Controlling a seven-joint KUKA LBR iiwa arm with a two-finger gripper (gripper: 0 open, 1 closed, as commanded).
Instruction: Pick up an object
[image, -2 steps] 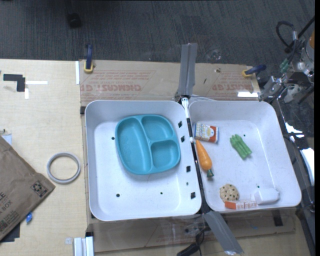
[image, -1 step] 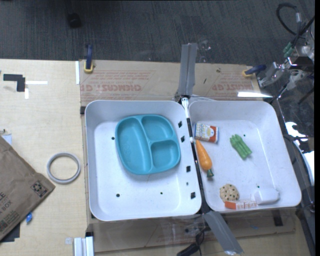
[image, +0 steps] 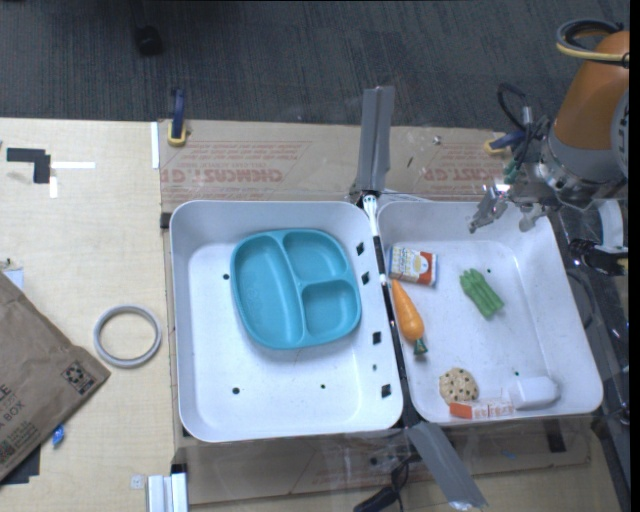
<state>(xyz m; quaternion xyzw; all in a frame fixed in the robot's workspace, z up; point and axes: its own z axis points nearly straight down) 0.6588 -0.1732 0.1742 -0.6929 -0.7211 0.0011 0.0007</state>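
Note:
The right bin (image: 560, 330) holds several small items: a white and orange carton (image: 412, 265), an orange carrot (image: 407, 312), a green bean pod (image: 481, 293), a round cookie (image: 458, 384), a white block (image: 534, 391) and a small red and white packet (image: 483, 409). My gripper (image: 507, 203) hangs above the bin's far right corner, up and right of the green pod, clear of every item. Nothing sits between its fingers.
A blue divided plate (image: 296, 287) lies in the left bin (image: 200, 330). On the bench to the left lie a roll of tape (image: 127, 334) and a brown paper bag (image: 35, 375). A grey divider post (image: 375, 140) stands behind the bins.

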